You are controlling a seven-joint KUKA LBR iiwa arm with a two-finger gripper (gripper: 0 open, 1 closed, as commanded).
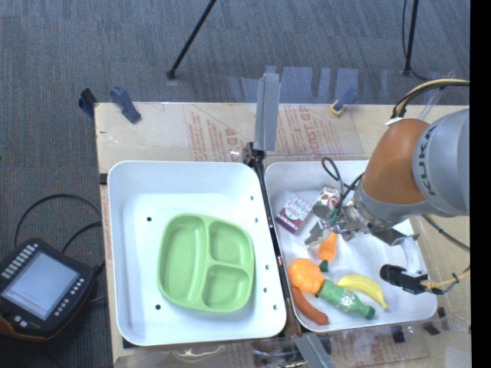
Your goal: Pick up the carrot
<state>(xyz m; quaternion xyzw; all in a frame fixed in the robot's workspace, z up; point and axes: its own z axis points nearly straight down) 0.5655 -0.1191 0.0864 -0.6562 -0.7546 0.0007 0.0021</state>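
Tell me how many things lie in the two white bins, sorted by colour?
Green: 2, the divided plate and the bottle
Orange: 2, the carrot and the round fruit
Yellow: 1, the banana
Red-brown: 1, the sausage
Printed packets: 2, purple carton, small packet
Total: 8

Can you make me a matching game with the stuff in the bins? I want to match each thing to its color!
Things:
1. banana
2. divided plate
3. carrot
4. bottle

Colors:
A. orange
B. dark green with a white label
C. yellow
D. light green

Pairs: 1-C, 2-D, 3-A, 4-B
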